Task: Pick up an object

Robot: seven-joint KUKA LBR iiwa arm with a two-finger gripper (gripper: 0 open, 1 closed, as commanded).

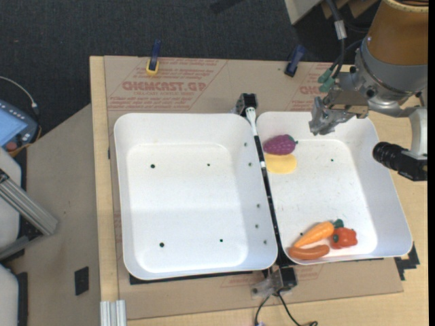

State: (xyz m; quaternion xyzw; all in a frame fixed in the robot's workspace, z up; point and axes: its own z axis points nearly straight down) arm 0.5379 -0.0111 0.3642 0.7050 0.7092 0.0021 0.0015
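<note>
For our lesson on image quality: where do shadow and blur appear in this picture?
Camera view: soft shadow darkens the near half of the left white plastic bin; the small toy foods are sharp; the grey two-finger gripper looks slightly blurred.

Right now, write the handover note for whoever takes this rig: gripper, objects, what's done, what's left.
Gripper: over the far end of the right bin, nothing seen in it.
Objects, all in the right bin: purple toy lying on a yellow piece near the divider; carrot, red pepper and sausage bunched at the near edge.
Left bin: beside it on the bench.
Done: no pick yet; every object rests in the bin.
Left: choose one, probably the purple toy as it lies closest to the gripper, grasp and lift.
</note>
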